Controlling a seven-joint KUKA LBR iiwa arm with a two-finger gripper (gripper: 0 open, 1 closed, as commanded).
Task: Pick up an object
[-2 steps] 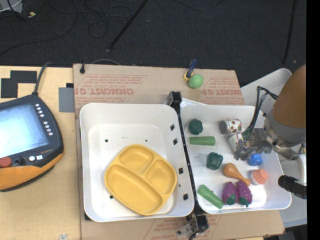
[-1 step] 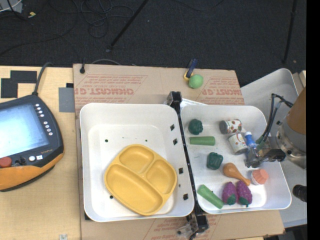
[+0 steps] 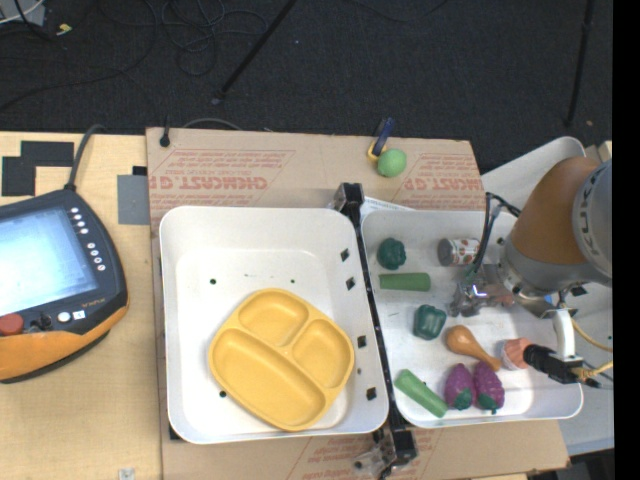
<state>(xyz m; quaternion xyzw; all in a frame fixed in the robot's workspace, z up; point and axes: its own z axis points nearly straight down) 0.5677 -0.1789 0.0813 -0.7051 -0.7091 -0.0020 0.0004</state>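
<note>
Nearest the lens, a long green plastic vegetable [image 3: 421,392] is lying at the front edge of the right white bin [image 3: 545,410], with two purple plastic eggplants [image 3: 473,385] just beside it. Behind those, an orange-brown plastic gourd with a thin neck [image 3: 466,342] is lying with its long axis running from upper left to lower right. The two-finger gripper [image 3: 474,295] is hanging low in the right bin, directly behind the gourd's bulb end and near it, with a dark green plastic pepper [image 3: 429,321] to the left. Whether the tool is spread or closed I cannot tell; nothing is visibly between its tips. The gourd looks like the nearest candidate, sitting just toward the camera from the tool, so the coming move is probably a short shift forward and down. The grey arm with its orange band [image 3: 553,213] is reaching in from the right. A yellow divided plastic plate [image 3: 282,356] is sitting in the left white bin [image 3: 200,238], well apart.
</note>
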